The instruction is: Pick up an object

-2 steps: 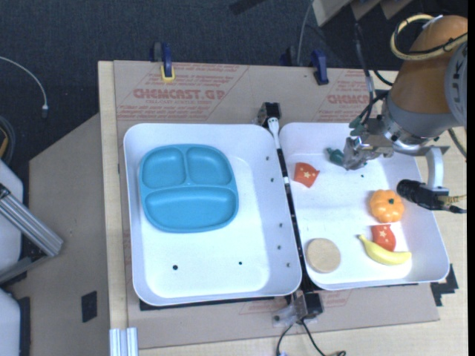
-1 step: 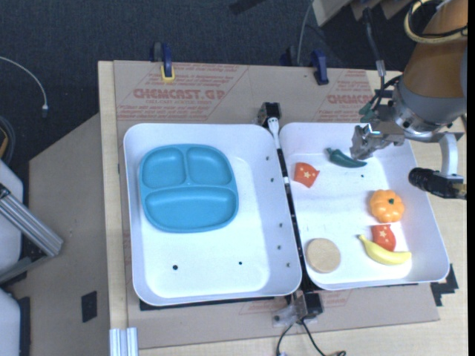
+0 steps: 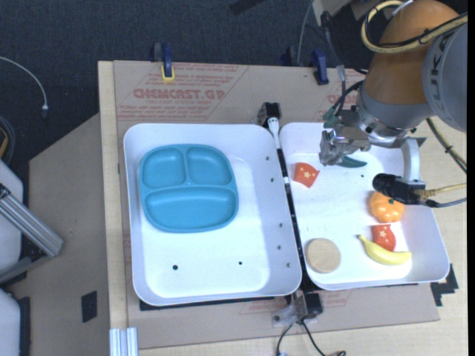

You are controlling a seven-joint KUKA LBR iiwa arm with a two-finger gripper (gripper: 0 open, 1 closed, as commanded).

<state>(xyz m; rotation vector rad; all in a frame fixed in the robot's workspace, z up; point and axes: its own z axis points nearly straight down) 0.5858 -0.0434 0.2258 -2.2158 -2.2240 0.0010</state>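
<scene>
My gripper (image 3: 335, 151) hangs over the back part of the right bin (image 3: 349, 273). A small red piece (image 3: 305, 173) lies just to its front left, apart from it. A dark green thing (image 3: 358, 162) pokes out from under the gripper's right side, mostly hidden. Further right and nearer the front lie an orange fruit (image 3: 384, 209), a red piece (image 3: 384, 235) and a yellow banana (image 3: 384, 254). A tan round disc (image 3: 323, 254) rests near the bin's front left corner. Nothing is visibly held.
The left bin (image 3: 252, 258) holds a blue divided plate (image 3: 189, 187) in its back left part. A ridge with black clips (image 3: 270, 114) separates the two bins. The arm's orange band (image 3: 404, 43) looms over the back right corner.
</scene>
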